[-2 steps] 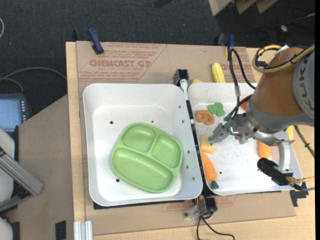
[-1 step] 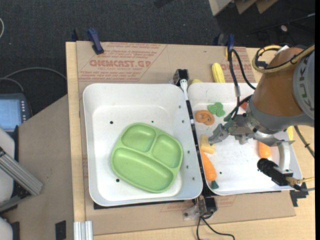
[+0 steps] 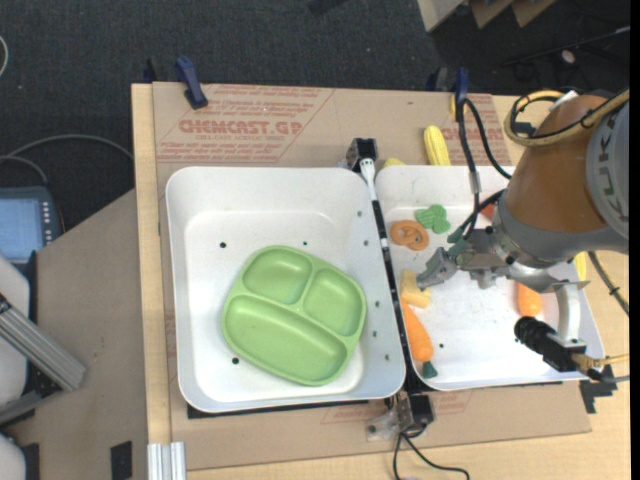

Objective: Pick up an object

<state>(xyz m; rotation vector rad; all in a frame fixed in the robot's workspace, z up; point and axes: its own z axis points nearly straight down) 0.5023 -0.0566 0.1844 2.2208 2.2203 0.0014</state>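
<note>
My gripper hangs over the middle of the right bin, open, with nothing between its fingers. Its left finger is just above and to the right of a pale yellow toy piece. An orange carrot lies by the bin's left wall below that. A brown round piece and a green leafy piece lie up and to the left of the gripper. An orange piece shows on the right, partly under the arm.
The left bin holds a green divided plate. A yellow corn cob rests at the right bin's far rim. A black fitting on the arm hangs over the bin's near right corner. Cables run along the right.
</note>
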